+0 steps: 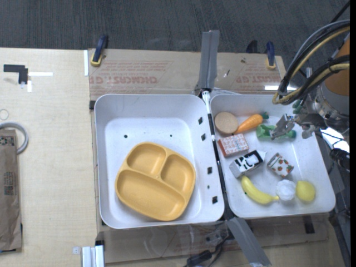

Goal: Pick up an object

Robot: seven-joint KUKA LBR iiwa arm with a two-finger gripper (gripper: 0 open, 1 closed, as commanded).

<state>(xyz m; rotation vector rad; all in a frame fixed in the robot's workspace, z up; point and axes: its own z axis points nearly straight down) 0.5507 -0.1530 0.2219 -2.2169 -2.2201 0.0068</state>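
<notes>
1. Camera view, nearest edge first: the right bin held a banana, a clear round lid-like piece and a lemon packed close along its front. Any descent there risked nudging one into the next rather than lifting it.
2. A step back sat a black-and-white carton and a small spotted box, with a red patterned box just beside the divider. Flat, tight neighbours could have let a finger land on two at once.
3. Farther back lay a tan round disc, a carrot and a green toy, the likeliest target.
4. Gripper hovered right over the green toy's edge. I could not tell how it was set, nor whether it touched anything.
5. Left bin carried a yellow divided plate, well apart from the action.
</notes>
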